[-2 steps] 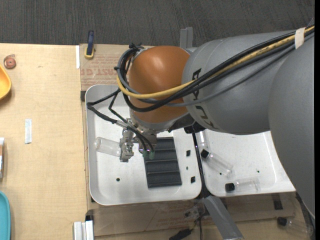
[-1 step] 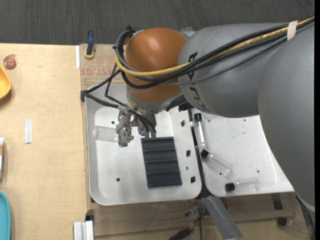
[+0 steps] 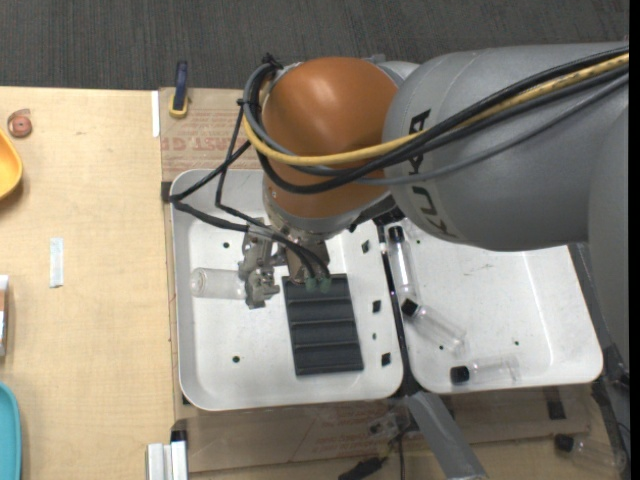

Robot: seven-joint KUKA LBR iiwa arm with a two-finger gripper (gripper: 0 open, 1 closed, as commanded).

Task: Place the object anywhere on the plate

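My gripper point(image 3: 260, 280) hangs low over the middle of the left bin point(image 3: 205, 373), under the big orange wrist band point(image 3: 325, 128). A clear plastic tube point(image 3: 213, 284) lies on the bin floor just to the gripper's left, and its right end reaches the gripper. The view is too cluttered there to tell whether the tube is gripped or merely touched.
The right bin point(image 3: 560, 298) holds three clear tubes with black caps: one by the dividing wall point(image 3: 396, 258), one in the middle point(image 3: 432, 323), one near the front point(image 3: 487, 371). On the wooden bench to the left, an orange dish edge point(image 3: 6, 168) and a teal edge point(image 3: 6, 430) show.
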